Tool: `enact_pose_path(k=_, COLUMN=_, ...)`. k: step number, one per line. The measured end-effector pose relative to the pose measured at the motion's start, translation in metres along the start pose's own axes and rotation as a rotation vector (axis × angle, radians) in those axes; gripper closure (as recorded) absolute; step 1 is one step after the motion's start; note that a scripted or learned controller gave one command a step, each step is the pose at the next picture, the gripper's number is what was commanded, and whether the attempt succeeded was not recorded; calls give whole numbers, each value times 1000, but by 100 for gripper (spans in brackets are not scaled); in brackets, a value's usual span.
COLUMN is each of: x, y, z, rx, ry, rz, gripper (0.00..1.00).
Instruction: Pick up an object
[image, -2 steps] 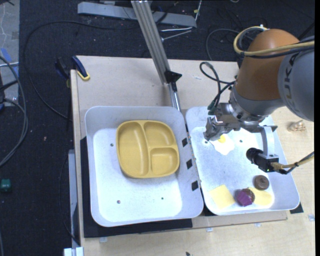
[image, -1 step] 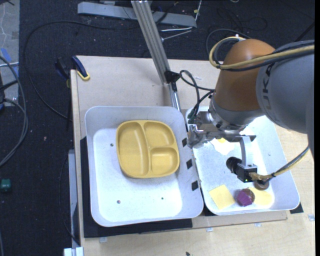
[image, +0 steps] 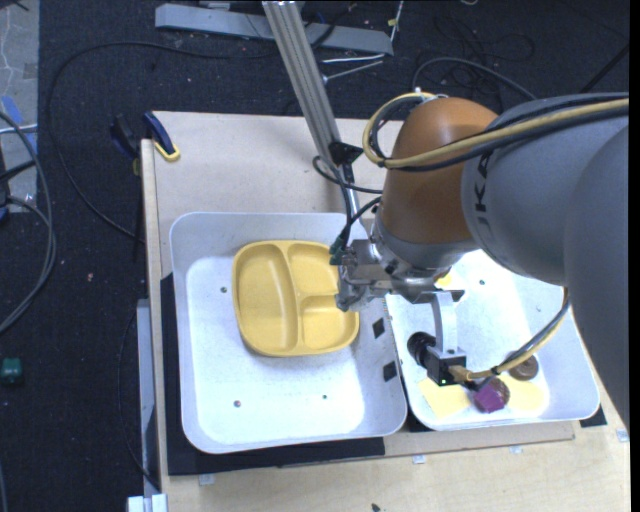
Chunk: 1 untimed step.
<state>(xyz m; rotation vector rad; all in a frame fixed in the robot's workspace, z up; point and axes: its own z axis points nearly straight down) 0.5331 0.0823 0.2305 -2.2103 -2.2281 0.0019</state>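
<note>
A yellow divided tray (image: 285, 300) lies in the left bin (image: 290, 415), toward its back right. My gripper (image: 348, 288) hangs low at the tray's right rim, near the wall between the two bins, under the orange wrist band (image: 435, 170). In the right bin (image: 575, 400) a small purple object (image: 490, 398) lies at the front, next to a brown round object (image: 523, 370) and on a flat yellow piece (image: 450, 400). The arm hides most of the right bin's back half.
A black module with a green light (image: 432, 360) hangs off the wrist over the right bin. Cables loop around the wrist. A blue and yellow clamp (image: 160, 135) sits at the bench's back left corner. A grey pole (image: 305, 80) slants in from the top.
</note>
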Motion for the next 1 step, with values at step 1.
enact_pose_path(k=1, x=-3, y=1, z=-1, rx=-2, ry=-2, rz=7, gripper=0)
